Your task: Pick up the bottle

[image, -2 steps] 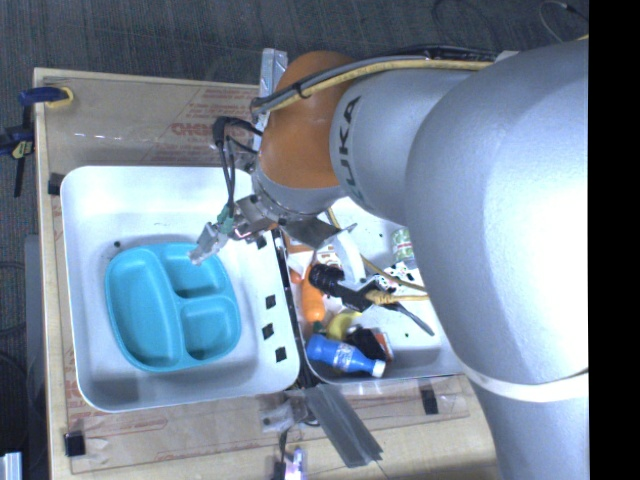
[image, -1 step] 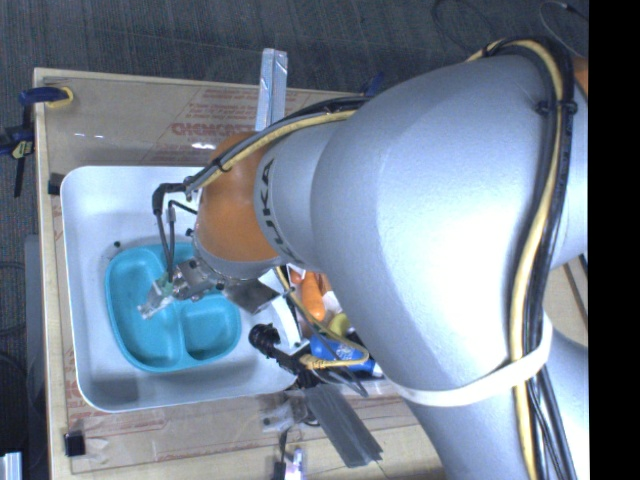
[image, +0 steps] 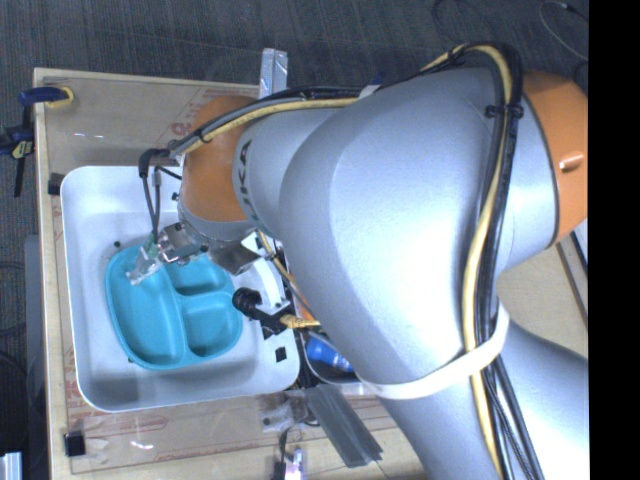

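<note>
Jaws sit at the wrist end of the arm (image: 400,218), low over the near-left corner of the blue divided tray (image: 165,313) in the left white bin (image: 85,268) on the table (image: 100,108); whether they are wide or narrow cannot be told. No bottle is certain; the likeliest candidate is a dark blue shape (image: 325,353) glimpsed under the arm, just right of that bin. Judged a light, stiff, smooth plastic body, prone to roll; grasp across mid-body.

Blue bottle (image: 326,352), mostly hidden beneath the arm, near the white bin's right edge.
</note>
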Robot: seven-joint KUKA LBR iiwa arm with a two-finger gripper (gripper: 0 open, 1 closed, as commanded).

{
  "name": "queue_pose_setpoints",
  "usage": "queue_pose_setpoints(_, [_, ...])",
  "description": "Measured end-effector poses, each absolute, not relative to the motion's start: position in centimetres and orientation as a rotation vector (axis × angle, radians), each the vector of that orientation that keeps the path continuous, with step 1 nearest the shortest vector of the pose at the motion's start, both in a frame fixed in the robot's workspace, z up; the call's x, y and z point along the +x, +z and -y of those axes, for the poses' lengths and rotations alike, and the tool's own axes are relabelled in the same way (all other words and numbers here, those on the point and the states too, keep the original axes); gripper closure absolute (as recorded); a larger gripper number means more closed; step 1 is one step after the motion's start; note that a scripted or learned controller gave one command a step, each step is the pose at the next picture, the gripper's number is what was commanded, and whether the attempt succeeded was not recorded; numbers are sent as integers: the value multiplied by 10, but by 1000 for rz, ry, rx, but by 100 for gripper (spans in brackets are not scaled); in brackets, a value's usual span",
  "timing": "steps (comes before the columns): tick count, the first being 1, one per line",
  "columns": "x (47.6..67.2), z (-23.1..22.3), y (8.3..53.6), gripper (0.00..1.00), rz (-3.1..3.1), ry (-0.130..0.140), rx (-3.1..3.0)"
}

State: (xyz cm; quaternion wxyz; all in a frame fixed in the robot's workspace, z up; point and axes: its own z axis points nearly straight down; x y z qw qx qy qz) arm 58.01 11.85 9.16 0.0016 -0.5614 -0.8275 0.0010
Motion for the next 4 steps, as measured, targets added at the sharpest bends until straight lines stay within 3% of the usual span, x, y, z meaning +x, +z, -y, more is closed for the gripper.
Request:
queue_pose_setpoints(1, [596,-90,192,0,2405,4,-2018])
queue_pose_setpoints(2, [548,-100,90,0,2393,7,-2030])
queue_pose_setpoints(3, [577,-118,91,0,2150,5,-2287])
queue_pose_setpoints(4, [649,-134,90,0,2198,12,-2238])
